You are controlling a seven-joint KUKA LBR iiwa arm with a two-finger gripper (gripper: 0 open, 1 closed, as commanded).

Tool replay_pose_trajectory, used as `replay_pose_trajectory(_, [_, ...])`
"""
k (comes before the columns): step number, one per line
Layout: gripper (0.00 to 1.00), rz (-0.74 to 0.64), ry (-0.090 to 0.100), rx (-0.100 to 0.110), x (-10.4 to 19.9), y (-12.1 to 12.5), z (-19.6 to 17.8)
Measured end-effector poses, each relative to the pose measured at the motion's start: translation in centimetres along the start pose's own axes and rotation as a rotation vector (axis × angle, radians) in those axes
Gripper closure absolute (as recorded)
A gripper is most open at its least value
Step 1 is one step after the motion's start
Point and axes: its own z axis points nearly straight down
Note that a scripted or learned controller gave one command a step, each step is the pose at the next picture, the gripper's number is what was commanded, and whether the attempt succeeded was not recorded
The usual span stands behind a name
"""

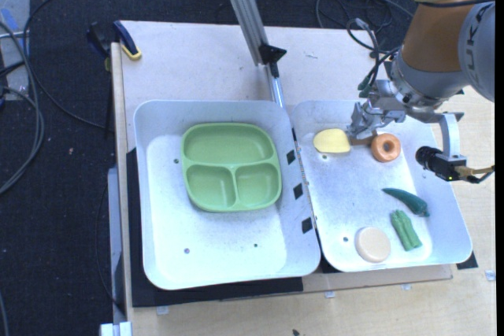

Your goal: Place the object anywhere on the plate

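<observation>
— Just beside the end effector (361,124), toward the left bin, what lies there?

— A yellow object (331,142), pale and rounded like a soft lump, smooth and matte. It rests on the floor of the right bin (346,193), touching or almost touching the end effector's tip; I cannot tell which.

— Is it held?

— Nothing shows between the fingers, and whether they are spread or closed I cannot tell from this slant.

— What else is near?

— An orange ring-shaped piece (386,147) sits just on the end effector's other side. Further toward the near rim lie a dark teal curved piece (407,201), a green ridged piece (406,230) and a cream round disc (372,244).

— And the plate?

— The green plate (231,166), with three compartments, lies well apart from the end effector in the left bin (157,248). Both bins stand on the surface (189,59).
</observation>
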Motion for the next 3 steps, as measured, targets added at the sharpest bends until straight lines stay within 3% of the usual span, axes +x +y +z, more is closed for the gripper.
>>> replay_pose_trajectory(3, [1.0, -0.001, 0.001, 0.0, 15.4, 1.8, -0.8])
